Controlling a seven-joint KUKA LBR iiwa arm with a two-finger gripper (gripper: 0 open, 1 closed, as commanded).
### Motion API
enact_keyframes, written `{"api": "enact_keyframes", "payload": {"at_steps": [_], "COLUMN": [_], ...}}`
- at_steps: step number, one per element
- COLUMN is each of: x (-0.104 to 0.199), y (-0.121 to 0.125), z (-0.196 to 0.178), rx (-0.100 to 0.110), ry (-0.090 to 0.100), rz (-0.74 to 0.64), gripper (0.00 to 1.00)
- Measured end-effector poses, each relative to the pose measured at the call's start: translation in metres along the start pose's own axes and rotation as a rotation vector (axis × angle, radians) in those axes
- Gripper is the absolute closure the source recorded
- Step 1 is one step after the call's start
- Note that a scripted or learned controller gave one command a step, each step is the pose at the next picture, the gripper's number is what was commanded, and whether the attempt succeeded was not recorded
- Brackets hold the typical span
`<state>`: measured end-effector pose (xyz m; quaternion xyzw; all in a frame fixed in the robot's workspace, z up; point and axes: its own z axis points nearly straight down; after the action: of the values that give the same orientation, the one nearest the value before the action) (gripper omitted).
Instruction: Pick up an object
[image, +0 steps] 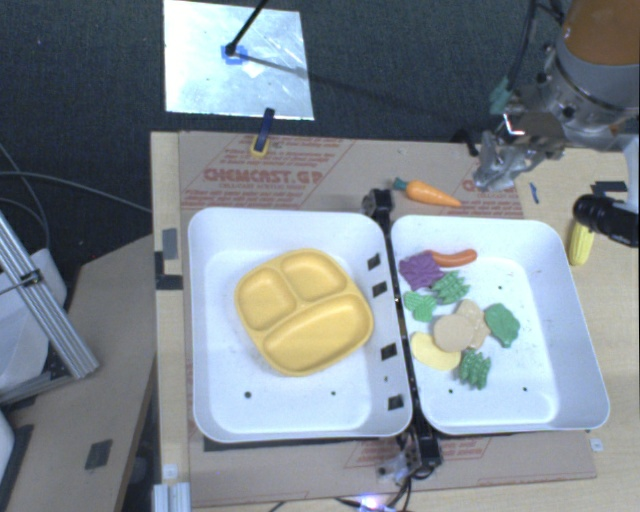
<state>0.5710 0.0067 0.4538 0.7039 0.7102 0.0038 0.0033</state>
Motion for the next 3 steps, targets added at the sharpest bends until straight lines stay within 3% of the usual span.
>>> {"api": "enact_keyframes", "payload": {"at_steps": [1, 2, 3], "x": [0.045, 0.095, 0.146], "y": [0.044, 0.101, 0.033], "z": [-0.056, -0.082, -0.082], "rx": [-0.001, 0.002, 0.008], "ry": [0.001, 0.001, 0.003], "rz": [0.0, 0.0, -0.002], "gripper": [1.0, 1.0, 1.0]}}
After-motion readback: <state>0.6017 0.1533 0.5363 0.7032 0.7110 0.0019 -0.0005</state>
